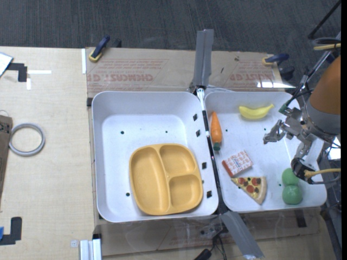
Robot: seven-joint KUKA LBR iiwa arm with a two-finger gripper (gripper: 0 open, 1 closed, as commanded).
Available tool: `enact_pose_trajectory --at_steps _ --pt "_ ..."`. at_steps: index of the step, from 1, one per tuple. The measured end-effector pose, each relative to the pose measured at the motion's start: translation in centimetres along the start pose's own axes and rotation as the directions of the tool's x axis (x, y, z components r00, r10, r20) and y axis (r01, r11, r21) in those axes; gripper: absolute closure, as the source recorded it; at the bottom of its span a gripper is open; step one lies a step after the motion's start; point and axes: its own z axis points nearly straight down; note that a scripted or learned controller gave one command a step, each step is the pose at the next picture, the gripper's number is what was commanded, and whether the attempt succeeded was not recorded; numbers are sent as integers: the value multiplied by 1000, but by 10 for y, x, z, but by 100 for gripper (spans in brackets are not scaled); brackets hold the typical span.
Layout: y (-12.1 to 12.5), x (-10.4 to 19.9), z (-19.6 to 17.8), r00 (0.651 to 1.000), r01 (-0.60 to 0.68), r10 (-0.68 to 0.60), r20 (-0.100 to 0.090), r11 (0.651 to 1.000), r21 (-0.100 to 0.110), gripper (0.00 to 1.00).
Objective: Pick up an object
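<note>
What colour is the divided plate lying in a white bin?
Mustard yellow; the three-compartment plastic plate shows clearly in the camera view.

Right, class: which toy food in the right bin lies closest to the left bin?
The carrot, lying along the divider between the bins. The banana, box, pizza slice and green fruit all sit farther right.

Arm (326, 119), one: rounded casing, grey, with a broad orange band (333, 85) above the wrist (310, 127). Wrist section: pale grey, smooth, dull finish. The gripper (277, 128): bare silver-grey metal, angular, built from small plates and brackets, darker at the joints. Thin dark cables (313, 72) alongside the band.
</note>
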Motion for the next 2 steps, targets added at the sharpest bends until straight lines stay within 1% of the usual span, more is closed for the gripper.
enact_pose_trajectory --at_steps 1,2 --pt "0 0 0 1000 0 0 0 1000 0 0" --pt "-14 -37 84 1000 -21 21 0 1000 2 0"
